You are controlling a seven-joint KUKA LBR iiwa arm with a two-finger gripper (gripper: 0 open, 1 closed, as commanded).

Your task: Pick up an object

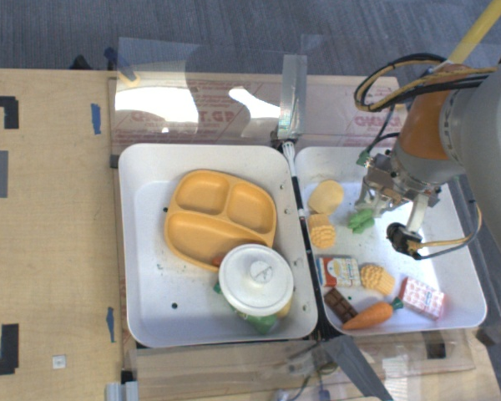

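My gripper (387, 217) hangs low over the back middle of the right bin (472, 286), open, with nothing between its fingers. A small green toy (361, 220) lies just left of the left finger (370, 197); whether they touch I cannot tell. Further left sit a pale round bun (326, 196) and a yellow corn piece (322, 233). Toward the front lie a red-and-white carton (338, 270), a yellow bumpy piece (377, 278), a brown chocolate bar (340, 305), an orange carrot (372, 314) and a pink packet (422, 297).
The left bin (138, 249) holds an orange divided plate (221, 214) and a white lidded bowl (256, 279) leaning on its front edge. A metal divider post (291, 98) stands behind the bins. The grey arm (472, 132) and its cables cover the right bin's back right.
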